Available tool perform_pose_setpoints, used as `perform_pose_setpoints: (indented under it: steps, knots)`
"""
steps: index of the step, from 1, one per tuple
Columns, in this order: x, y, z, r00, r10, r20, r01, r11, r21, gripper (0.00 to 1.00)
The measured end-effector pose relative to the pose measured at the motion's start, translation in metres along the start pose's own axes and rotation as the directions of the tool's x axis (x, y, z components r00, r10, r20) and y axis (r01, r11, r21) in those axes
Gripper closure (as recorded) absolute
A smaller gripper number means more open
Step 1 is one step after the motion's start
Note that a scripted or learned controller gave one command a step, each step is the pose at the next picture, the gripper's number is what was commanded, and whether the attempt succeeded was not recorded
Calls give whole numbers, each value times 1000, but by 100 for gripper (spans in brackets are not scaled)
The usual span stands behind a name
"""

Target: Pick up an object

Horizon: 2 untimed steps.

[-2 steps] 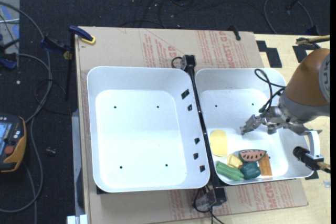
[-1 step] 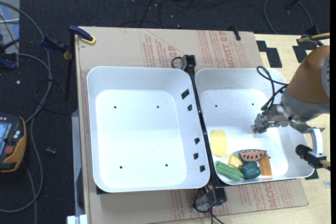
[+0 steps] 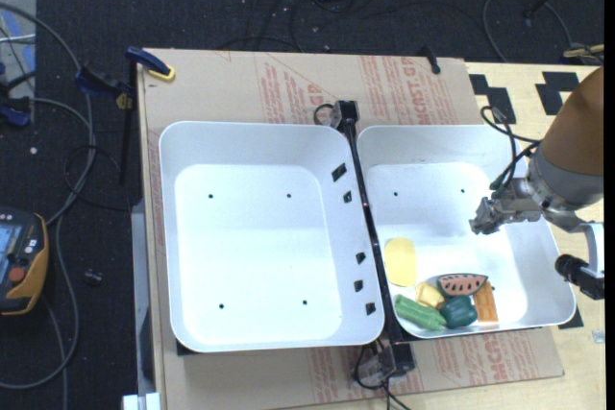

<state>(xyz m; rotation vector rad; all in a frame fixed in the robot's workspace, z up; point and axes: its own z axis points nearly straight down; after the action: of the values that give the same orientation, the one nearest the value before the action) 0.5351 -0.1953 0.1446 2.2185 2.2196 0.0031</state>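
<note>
Several small toy foods lie at the near side of the right bin: a pale yellow piece, a watermelon slice, a green pickle, a dark green piece, an orange piece and a small yellow block. My gripper hangs over the right part of that bin, up and to the right of the pile, with nothing visible between its fingers. The arm comes in from the right edge.
The left bin sits beside the right one, with a black divider with clips between them. Both rest on a cardboard sheet. Cables and a handheld device lie on the dark floor to the left.
</note>
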Motion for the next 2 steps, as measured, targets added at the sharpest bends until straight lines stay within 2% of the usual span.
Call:
perform_pose_setpoints:
  steps: [1,2]
  knots:
    - [-2,8,-60,1000,0,0,0,1000,-1,100]
    - [-2,9,-89,1000,0,0,0,1000,1,100]
